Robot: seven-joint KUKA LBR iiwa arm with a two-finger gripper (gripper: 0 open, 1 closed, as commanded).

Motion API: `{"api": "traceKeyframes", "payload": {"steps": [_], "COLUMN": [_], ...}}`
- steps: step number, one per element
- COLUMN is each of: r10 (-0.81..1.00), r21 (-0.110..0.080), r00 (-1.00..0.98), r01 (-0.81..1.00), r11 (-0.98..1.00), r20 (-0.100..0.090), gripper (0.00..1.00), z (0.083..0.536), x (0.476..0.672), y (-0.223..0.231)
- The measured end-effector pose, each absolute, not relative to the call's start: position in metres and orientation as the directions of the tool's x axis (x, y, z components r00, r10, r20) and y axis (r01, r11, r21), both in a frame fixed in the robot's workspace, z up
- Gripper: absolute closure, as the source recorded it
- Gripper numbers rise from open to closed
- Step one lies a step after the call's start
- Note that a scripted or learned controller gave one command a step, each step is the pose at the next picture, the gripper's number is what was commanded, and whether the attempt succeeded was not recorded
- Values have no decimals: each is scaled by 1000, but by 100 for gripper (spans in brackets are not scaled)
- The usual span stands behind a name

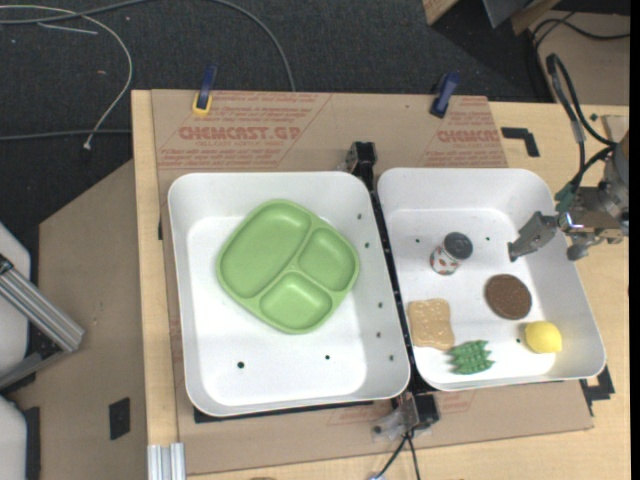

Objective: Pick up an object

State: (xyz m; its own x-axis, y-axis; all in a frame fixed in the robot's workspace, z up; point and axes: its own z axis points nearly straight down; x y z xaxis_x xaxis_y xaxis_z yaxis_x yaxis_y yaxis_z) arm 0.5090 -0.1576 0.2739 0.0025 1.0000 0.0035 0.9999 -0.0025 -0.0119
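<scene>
A: Where is your gripper [556, 236] sitting in the view?

B: I am reaching in from the right edge, and my gripper is hanging over the right rim of the right bin [470, 183]. My fingers [531, 236] are standing well apart, wide, and I am holding nothing between them.

A: What is lying in that bin?

B: Five things. A small can [452, 251], lying on its side with its grey end facing the camera, is resting near the bin's middle. A brown round cookie [508, 296] is lying to the can's lower right, below my near finger and apart from it. A yellow lemon [543, 338] is sitting by the lower right corner, just beside the cookie. A tan cracker [431, 323] is lying near the lower left wall, and a green leafy toy vegetable [470, 357] is lying just beside it, along the front rim.

A: And the left bin [190, 268]?

B: It is bearing one green divided plate [288, 265], three compartments, turned at a slant near the bin's middle.

A: What is under the bins?

B: A cardboard sheet [250, 123], fastened at its far edge by two blue clamps [206, 84].
</scene>
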Motion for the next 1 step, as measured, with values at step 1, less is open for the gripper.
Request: {"api": "traceKeyframes", "payload": {"steps": [1], "r10": [1000], "r21": [-1], "r00": [0], "r01": [1000], "r11": [0], "r20": [1], "gripper": [0], "z": [279], "x": [511], "y": [-157]}}
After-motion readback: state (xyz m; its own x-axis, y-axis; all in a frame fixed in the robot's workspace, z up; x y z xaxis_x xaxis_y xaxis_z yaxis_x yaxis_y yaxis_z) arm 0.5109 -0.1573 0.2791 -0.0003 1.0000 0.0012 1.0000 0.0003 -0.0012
